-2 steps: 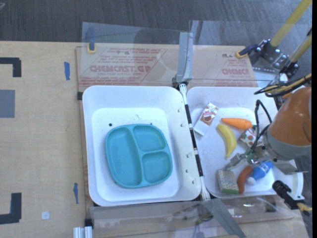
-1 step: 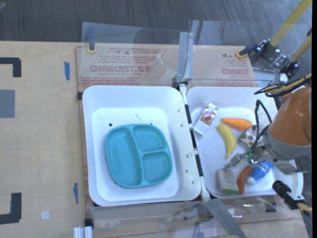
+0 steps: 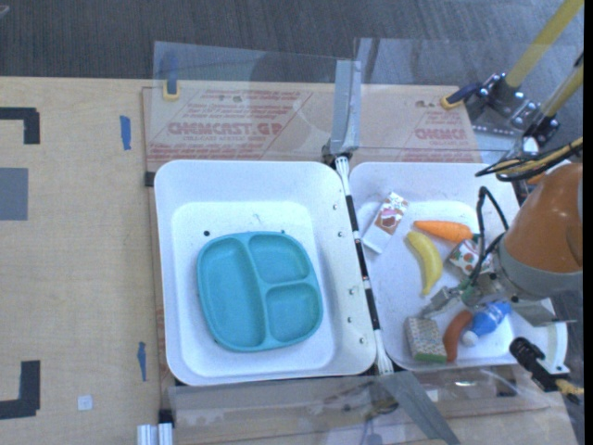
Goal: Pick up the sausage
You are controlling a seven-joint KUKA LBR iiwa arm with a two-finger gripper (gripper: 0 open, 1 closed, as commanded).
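Observation:
The sausage is a short reddish-brown curved piece lying near the front edge of the right bin. It rests between a green speckled box and a small blue bottle. My gripper hangs just behind and above the sausage, beside the banana. Nothing shows held in it. The arm's orange band covers the bin's right side.
The right bin also holds a yellow banana, an orange carrot, a white and red packet and a small printed box. In the left bin lies a teal divided plate.

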